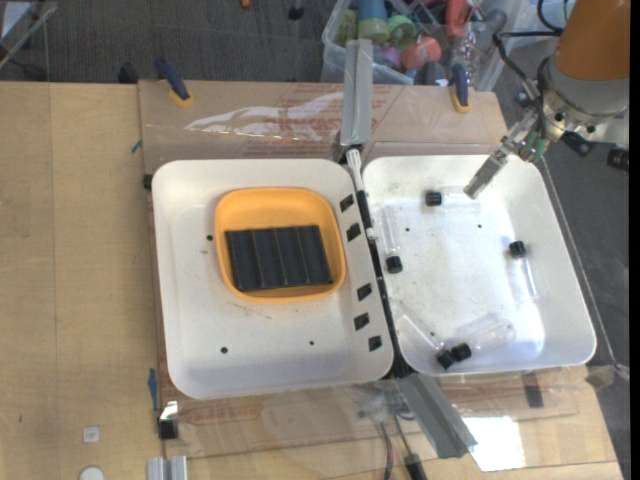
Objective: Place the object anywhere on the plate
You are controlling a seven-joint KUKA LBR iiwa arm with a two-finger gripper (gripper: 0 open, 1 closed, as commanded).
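The wooden desk (pixel 70 268) carries two shallow white bins pushed side by side, so anything lifted from one has only a short way to travel to the other. In the left bin (pixel 190 358) sits an orange plate (pixel 232 213), near the middle and well inside the rim. A dark ribbed block (pixel 278 258) lies flat on that plate, so to my eye the placing looks done. The right bin (pixel 565 318) holds some clear plastic tubes with black caps (pixel 470 340), scattered loosely near its walls. The arm (pixel 590 38) hangs over that bin's far right corner, tilted inward. Its hand (pixel 485 180) points down above the bin floor, with nothing in it; I cannot tell whether it is open or closed.
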